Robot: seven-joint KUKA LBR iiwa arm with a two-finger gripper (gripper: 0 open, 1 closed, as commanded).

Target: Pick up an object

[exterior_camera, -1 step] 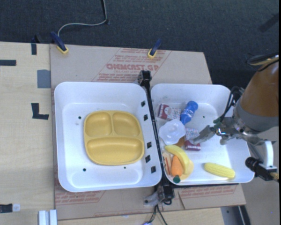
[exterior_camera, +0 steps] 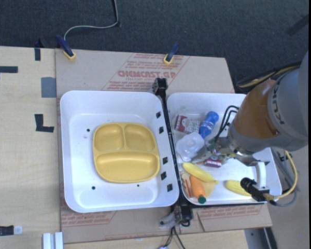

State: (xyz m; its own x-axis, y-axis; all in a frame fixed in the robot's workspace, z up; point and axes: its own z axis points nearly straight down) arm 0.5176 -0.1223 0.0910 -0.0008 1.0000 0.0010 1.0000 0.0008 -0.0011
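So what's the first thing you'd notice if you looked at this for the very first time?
Probably the bright yellow plastic divided plate, lying alone in the middle of the left white bin. Next, the big grey robot arm with its orange band, reaching from the right over the right white bin, which is crowded with small things like a yellow banana, an orange carrot and a blue-capped bottle.

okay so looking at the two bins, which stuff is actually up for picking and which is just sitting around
For the job: the hand, and the right bin's clutter: clear plastic bottle, banana, carrot, red packet.

Lying about: yellow divided plate in the left bin, yellow clamps, cable, cardboard sheet.
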